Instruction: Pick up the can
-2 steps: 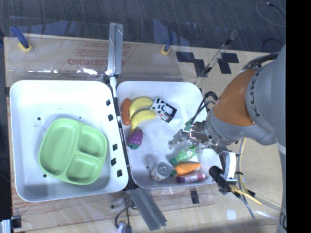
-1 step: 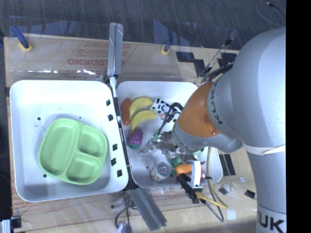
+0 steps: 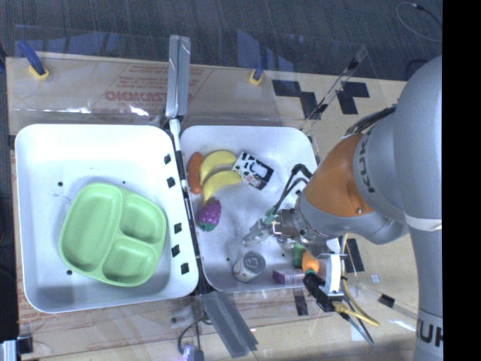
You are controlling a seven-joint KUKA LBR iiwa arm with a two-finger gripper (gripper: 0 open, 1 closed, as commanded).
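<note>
The can (image 3: 250, 265) is silver with a round top and stands near the front wall of the right bin (image 3: 225, 135). My gripper (image 3: 261, 229) hangs low in the same bin, just behind and slightly right of the can, with a small gap between them. Nothing shows in its grasp. The grey arm with its orange band (image 3: 338, 186) reaches in over the bin's right wall.
Two bananas (image 3: 216, 173), an orange piece (image 3: 194, 173), purple grapes (image 3: 209, 213) and a black-and-white box (image 3: 254, 171) lie at the back of the right bin. Small green, orange and purple items (image 3: 299, 260) sit at its front right. The left bin holds a green divided plate (image 3: 113, 234).
</note>
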